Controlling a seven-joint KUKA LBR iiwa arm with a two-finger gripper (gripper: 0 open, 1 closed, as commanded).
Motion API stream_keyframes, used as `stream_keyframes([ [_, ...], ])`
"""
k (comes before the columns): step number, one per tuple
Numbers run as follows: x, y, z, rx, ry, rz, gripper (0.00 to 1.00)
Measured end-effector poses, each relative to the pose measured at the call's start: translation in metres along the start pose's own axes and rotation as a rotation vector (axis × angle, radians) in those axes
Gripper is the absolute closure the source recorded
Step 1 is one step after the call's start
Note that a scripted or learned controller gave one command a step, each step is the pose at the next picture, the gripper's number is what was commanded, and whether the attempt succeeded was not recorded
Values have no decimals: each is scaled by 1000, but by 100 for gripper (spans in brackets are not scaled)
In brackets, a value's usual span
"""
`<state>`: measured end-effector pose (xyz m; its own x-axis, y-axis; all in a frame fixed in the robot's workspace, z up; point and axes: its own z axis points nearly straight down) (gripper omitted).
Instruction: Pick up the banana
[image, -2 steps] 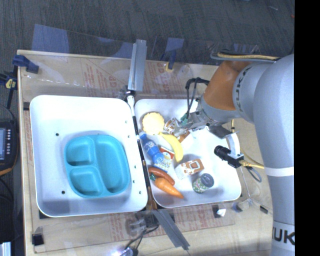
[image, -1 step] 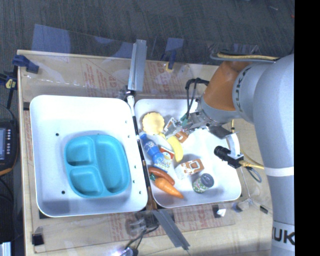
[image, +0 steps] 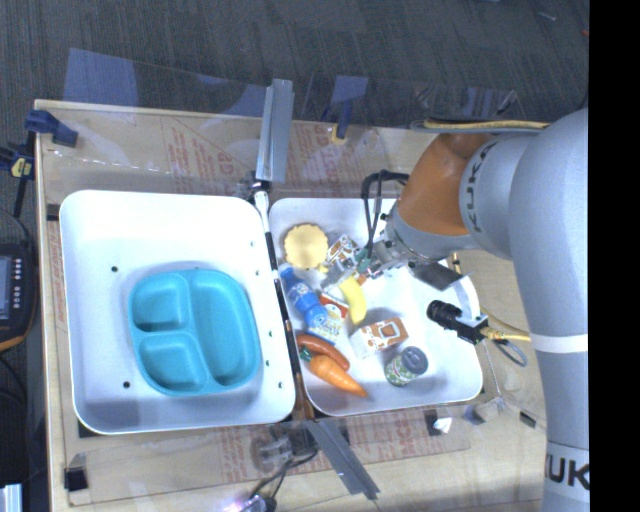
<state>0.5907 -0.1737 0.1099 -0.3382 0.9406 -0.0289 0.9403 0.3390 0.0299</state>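
We look down on one grey arm (image: 520, 200) with an orange band, reaching in from 3 o'clock over a pale surface (image: 150, 140). The surface carries two white bins: the bin at 9 o'clock (image: 90, 300) and the bin at 3 o'clock (image: 450, 385).

The bin at 9 o'clock holds one blue tray (image: 192, 330) with three compartments.

In the bin at 3 o'clock we can make out seven things:
- one orange carrot (image: 338, 374) at 7 o'clock
- one blue bottle (image: 312, 308) at 9 o'clock
- one yellow fluted cup (image: 305, 243) at 11 o'clock
- one banana (image: 353, 299), just toward 9 o'clock from the bin's middle
- one small box (image: 381, 335), just below the banana
- one green can (image: 405, 366) at 5 o'clock
- one red pepper (image: 320, 347), touching the carrot

The end effector (image: 368, 262) hangs at 12 o'clock from the banana, just beside its upper end. We cannot tell whether it is spread or pressed together.
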Motion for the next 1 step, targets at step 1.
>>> stream_keyframes([
  [1,-2,2,-13,-5,-5,-4,100],
])
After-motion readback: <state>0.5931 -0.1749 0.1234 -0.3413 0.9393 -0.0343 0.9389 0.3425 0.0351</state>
